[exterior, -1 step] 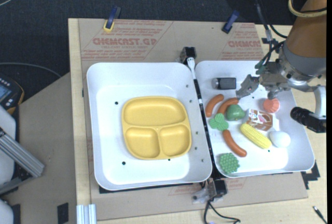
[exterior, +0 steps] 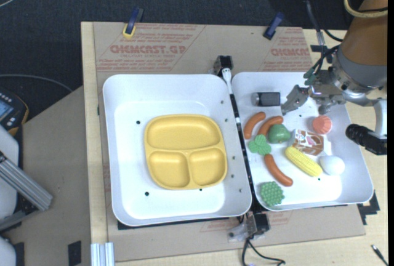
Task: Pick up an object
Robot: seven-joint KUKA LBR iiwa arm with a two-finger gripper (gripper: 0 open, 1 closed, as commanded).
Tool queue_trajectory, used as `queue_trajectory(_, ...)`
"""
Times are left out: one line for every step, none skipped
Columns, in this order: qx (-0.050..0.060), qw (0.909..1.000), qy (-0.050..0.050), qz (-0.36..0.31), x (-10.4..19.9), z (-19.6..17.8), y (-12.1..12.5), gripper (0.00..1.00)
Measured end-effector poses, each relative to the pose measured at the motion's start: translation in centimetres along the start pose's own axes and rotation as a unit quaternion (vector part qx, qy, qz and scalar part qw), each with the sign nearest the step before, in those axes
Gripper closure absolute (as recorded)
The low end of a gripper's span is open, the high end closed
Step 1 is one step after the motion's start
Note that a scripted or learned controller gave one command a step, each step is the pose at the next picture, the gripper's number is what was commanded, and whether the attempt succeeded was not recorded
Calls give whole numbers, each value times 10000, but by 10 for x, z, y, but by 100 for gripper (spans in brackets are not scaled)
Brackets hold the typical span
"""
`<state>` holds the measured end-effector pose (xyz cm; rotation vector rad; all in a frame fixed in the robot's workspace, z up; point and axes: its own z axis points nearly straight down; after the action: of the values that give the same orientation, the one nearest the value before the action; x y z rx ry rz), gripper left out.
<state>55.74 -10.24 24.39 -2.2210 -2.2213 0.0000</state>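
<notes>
Position: fixed above the bench [exterior: 92,135].
Facing: downward, at a slant.
Range: apparently moderate; both white bins [exterior: 123,154] fully framed.
Arm [exterior: 366,43]: enters from the right.

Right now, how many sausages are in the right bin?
2, possibly 3. One sausage lies near the divider, another beside the corn. A third orange piece is partly hidden behind a green vegetable.

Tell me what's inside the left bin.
The left bin holds one yellow divided tray with three compartments, nothing in them. Dark spots dot the bin floor around it. Whatever lies beneath the tray is covered.
</notes>
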Motion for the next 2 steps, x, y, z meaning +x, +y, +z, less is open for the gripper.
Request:
queue_trajectory(40, 10000, 9, 5, 1, 59, -10, 0)
queue_trajectory(31, 10000, 9, 2, 7, 107, -3, 0)
